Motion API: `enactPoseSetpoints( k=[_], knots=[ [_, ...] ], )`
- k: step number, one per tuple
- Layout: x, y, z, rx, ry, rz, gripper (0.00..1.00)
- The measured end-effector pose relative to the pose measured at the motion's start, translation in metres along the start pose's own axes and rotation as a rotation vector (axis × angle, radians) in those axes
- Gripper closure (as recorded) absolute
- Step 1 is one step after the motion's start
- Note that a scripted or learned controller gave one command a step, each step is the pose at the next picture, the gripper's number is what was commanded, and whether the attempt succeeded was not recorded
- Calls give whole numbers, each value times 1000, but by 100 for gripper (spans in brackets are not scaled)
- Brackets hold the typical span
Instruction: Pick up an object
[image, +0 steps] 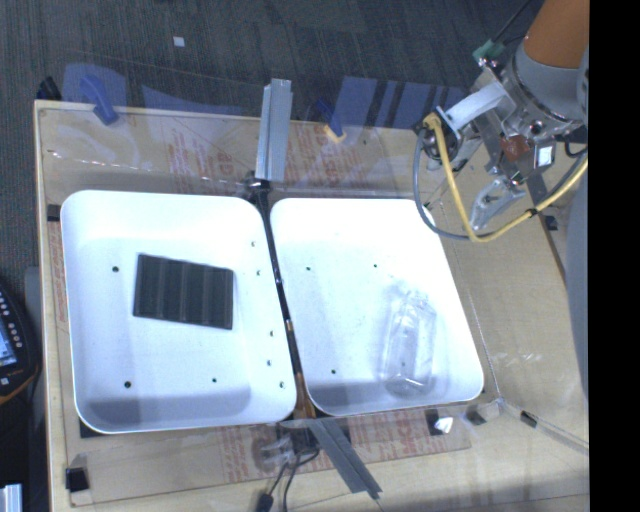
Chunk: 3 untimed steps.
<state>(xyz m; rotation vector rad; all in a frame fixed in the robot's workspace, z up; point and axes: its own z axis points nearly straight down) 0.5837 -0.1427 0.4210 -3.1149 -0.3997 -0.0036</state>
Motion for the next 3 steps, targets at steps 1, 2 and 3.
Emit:
enactPoseSetpoints(
  k=[1, 2, 3],
  knots=[
    [-9, 50, 27, 5, -9, 49, 0],
    [17, 72, -8, 0, -1, -99, 0],
    [38, 77, 71, 4, -8, -33, 0]
  ],
)
